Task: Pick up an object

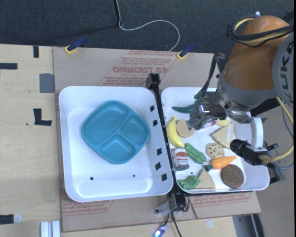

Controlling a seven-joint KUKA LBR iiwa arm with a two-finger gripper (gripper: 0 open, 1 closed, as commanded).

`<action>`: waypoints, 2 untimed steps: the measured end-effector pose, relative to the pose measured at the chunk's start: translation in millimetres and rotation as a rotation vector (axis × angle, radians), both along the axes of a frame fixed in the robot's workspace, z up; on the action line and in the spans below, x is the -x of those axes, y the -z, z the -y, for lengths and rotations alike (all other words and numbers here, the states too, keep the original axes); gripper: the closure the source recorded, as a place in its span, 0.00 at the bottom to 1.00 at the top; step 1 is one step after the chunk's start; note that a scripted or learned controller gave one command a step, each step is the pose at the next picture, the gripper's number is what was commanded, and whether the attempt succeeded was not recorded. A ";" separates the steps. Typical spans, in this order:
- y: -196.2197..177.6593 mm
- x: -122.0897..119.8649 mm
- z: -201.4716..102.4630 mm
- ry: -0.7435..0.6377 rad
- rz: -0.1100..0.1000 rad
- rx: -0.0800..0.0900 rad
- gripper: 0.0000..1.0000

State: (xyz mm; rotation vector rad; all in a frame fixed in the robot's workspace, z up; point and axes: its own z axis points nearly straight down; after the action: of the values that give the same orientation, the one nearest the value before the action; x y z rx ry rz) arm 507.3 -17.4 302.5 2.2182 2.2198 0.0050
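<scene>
The right bin (259, 184) holds several toy foods: a banana (174, 132), a tan round piece (184, 129), a green pickle (195, 153), a small can (180, 158), a cookie (214, 149), a carrot (222, 162), a brown patty (232, 176), a cheese wedge (223, 134) and a green leafy piece (189, 182). A green pepper (183, 108) lies near the bin's far side. My gripper (200, 118) hangs low over the bin's upper middle, just right of the tan piece and the banana.
The left bin (71, 132) carries a blue compartment plate (115, 131). A black divider (160, 132) runs between the bins. The arm's orange band (259, 48) and grey body cover the right bin's far right part. A cable (148, 26) crosses the dark floor behind the bench.
</scene>
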 end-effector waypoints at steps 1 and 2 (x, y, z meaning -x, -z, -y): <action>-153.2 23.1 -60.3 -0.007 0.013 -0.004 1.00; -79.9 24.4 -19.2 0.005 -0.012 0.002 1.00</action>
State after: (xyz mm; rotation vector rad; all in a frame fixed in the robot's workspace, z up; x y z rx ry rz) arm 482.9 1.8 382.5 2.2291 2.2193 -0.0111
